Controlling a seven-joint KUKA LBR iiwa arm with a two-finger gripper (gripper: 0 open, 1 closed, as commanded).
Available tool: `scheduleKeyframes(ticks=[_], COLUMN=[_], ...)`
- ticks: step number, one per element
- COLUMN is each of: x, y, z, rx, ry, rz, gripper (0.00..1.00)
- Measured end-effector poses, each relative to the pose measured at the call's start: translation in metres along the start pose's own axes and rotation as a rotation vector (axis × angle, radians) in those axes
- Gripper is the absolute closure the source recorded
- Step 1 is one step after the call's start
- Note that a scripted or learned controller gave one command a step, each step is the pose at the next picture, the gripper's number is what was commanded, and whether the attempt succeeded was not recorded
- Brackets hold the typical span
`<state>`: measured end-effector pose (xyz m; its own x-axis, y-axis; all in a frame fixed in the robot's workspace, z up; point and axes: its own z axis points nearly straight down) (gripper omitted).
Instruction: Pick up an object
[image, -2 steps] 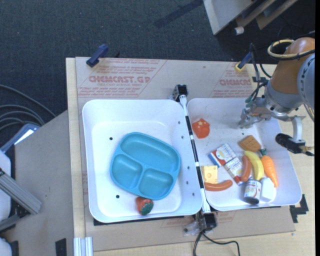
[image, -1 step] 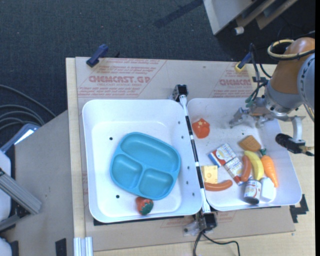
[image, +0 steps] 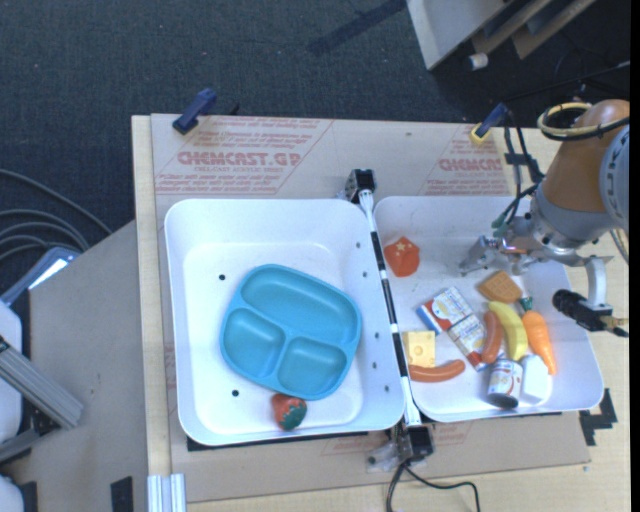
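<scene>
Camera view. Arm (image: 585, 180) enters from right; tool (image: 497, 250) low over right bin (image: 590, 385), upper part, just above cracker-like item (image: 500, 288). Finger state: cannot tell. Right bin contents: orange-red piece (image: 402, 256), carton (image: 452, 314), cheese wedge (image: 421, 349), sausage (image: 437, 372), banana (image: 511, 330), carrot (image: 540, 340), small bottle (image: 503, 382). Left bin (image: 190, 300): blue divided plate (image: 290, 330), strawberry (image: 289, 410) touching its near edge.

Left bin (image: 190, 300) white, w/ light-blue tray (image: 290, 330); at its 6 o'clock a red strawberry (image: 288, 410), green top. Right bin (image: 440, 215) white: orange-red tomato (image: 402, 257), yellow cheese (image: 421, 349), yellow banana (image: 512, 328), orange carrot (image: 540, 340), red sausage (image: 437, 372). Arm (image: 585, 170) grey, orange band.
</scene>
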<state>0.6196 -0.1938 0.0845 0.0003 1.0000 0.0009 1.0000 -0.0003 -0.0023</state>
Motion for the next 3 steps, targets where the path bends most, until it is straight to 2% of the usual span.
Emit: scheduleKeyframes(ticks=[1, 2, 3], x=[0.000, 0.000, 0.050], y=[0.001, 0.001, 0.047], z=[-0.010, -0.010, 0.000], rx=[-0.002, -0.002, -0.003], ry=[0.000, 0.000, 0.000], rz=[0.000, 0.000, -0.001], gripper=[1.00, 0.00, 0.00])
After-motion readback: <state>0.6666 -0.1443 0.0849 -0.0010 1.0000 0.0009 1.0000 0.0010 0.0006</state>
